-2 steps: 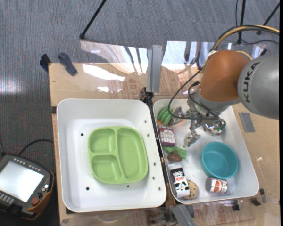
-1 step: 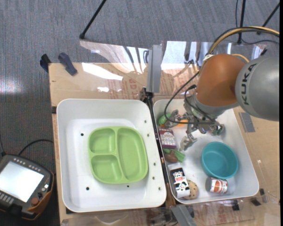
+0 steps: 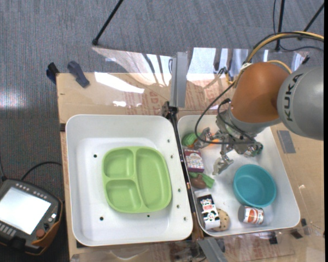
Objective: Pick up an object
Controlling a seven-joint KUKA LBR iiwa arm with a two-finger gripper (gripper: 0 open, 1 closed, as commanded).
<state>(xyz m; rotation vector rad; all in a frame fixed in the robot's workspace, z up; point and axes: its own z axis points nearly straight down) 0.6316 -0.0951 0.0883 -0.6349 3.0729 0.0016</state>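
The brown, board-topped desk (image 3: 106,89) carries two shallow white plastic bins side by side, touching along their inner rims. The left white bin (image 3: 85,130) sits toward the desk's left edge, the right white bin (image 3: 284,201) beside it. Behind the bins a clear, glossy sheet (image 3: 208,70), possibly plastic, lies on the desk and catches bright reflections. A small grey strip (image 3: 286,141) lies on the bare desk just right of the right bin.

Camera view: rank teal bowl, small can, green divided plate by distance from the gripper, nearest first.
1. Teal bowl, right bin, just below-right of the gripper.
2. Small can, right bin's lower edge, past the bowl.
3. Green divided plate, left bin.
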